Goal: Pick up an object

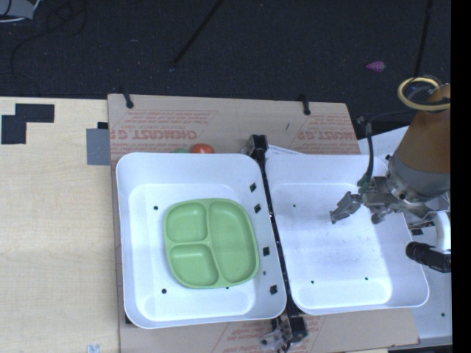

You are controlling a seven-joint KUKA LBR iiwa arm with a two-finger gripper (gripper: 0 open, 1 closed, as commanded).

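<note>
A light green plate (211, 243) with three compartments lies flat in the left bin (140, 197). My gripper (359, 213) hangs over the right part of the right bin (324, 285), well away from the plate. It is open, its fingers spread, and nothing is between them. The arm comes in from the right edge above it.
A small red-orange object (201, 149) sits on the cardboard just behind the left bin's back rim, with a bit of green (180, 151) beside it. A black divider (268, 226) runs between the two bins. Cardboard (221, 127) lies under both bins.
</note>
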